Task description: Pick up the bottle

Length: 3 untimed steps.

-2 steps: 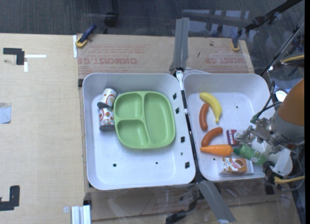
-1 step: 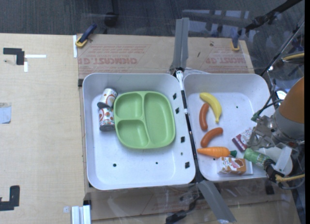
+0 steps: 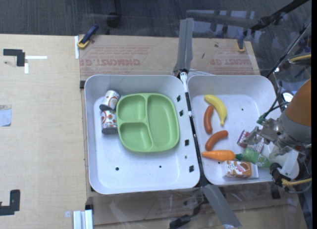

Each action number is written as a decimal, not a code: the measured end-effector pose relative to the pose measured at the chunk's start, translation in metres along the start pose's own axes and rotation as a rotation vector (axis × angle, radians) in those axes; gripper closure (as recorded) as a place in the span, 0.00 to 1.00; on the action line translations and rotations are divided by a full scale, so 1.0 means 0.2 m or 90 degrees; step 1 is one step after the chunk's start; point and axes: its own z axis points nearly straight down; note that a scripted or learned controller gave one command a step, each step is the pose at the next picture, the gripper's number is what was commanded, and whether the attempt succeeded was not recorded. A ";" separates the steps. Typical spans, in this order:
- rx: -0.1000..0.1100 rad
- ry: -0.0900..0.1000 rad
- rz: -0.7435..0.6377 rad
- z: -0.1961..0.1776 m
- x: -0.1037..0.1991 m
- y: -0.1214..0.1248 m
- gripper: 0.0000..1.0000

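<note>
Claw [image 3: 261, 135]: low in the right bin [image 3: 247, 88], by its right wall; I cannot tell its state.
Bottle [image 3: 255, 156]: green, lying flat just below the claw, not lifted.
Step, as I judge it: approach; next I would want the claw centred over the bottle's body before closing.
Beside the bottle: carton [image 3: 237, 169], carrot [image 3: 218, 155].
Farther out: two sausages, banana [image 3: 217, 107].
Left bin [image 3: 138, 181]: green divided plate [image 3: 148, 122], two cans [image 3: 109, 113].

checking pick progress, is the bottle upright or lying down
Lying down: the green bottle rests on its side in the right bin, beside the carrot.
</note>
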 end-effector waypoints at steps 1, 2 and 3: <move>0.003 -0.003 -0.077 0.06 0.14 -0.10 0.00; 0.004 -0.003 -0.076 0.02 0.14 -0.10 1.00; 0.004 -0.003 -0.312 0.07 0.15 0.10 1.00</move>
